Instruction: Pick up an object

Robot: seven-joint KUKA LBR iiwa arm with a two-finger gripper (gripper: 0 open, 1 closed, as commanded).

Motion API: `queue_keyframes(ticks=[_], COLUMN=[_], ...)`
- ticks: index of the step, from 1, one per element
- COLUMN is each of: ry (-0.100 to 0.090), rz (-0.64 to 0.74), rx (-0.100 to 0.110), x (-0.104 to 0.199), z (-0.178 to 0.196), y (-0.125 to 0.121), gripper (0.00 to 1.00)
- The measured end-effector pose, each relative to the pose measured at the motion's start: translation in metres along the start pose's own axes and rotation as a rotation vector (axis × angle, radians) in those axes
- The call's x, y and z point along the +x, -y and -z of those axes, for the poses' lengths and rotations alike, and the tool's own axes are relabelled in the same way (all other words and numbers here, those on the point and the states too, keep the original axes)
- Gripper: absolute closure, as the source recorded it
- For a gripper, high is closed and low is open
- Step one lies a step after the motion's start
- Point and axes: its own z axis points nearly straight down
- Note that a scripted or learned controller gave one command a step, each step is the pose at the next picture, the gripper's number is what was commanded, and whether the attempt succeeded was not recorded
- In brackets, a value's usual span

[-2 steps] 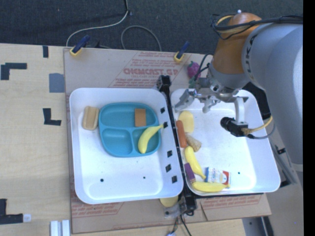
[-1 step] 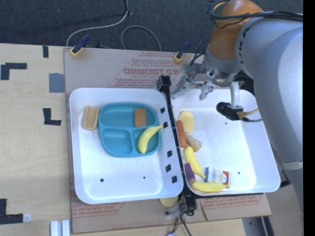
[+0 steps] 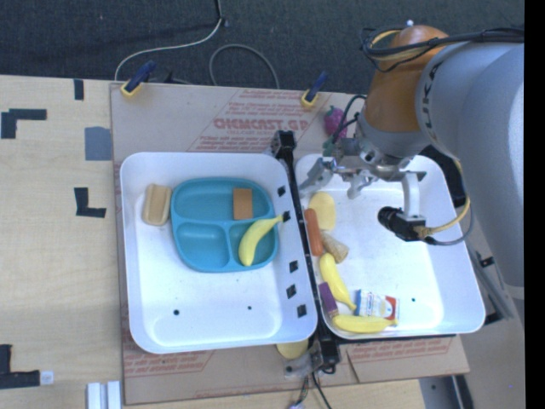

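Objects for picking lie mostly along the left side of the right-hand shallow white bin (image 3: 443, 254), which serves as the landmark. Near that bin's upper left corner sits a pale yellow rounded piece of toy food (image 3: 321, 209), with an orange carrot-like stick (image 3: 313, 232) just below it and a tan lumpy piece (image 3: 335, 249) beside the stick. Lower down the same side lies a yellow plastic banana (image 3: 335, 279); a second yellow banana (image 3: 361, 323) rests along the bin's bottom wall, touching a small red, white and blue carton (image 3: 375, 303).

Over the upper part of this bin hangs the two-finger gripper (image 3: 338, 177) of the grey arm with the orange band. Its metal fingers are spread apart and nothing sits between them; they stand just above the pale yellow piece.

Left of the landmark bin is the other white bin (image 3: 145, 313), which holds a blue compartment tray (image 3: 204, 237). On the tray lie a third yellow banana (image 3: 255, 237) and an orange block (image 3: 243, 203); a tan bread-like slice (image 3: 156, 204) rests against the tray's left edge.
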Motion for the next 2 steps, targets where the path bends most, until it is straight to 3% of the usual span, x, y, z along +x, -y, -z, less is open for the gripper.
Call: queue_keyframes(ticks=[1, 2], ry=[0.000, 0.000], rz=[0.003, 0.001], rx=[-0.006, 0.000], x=[-0.008, 0.011], z=[0.000, 0.000], y=[-0.033, 0.014], gripper=[0.00, 0.00])
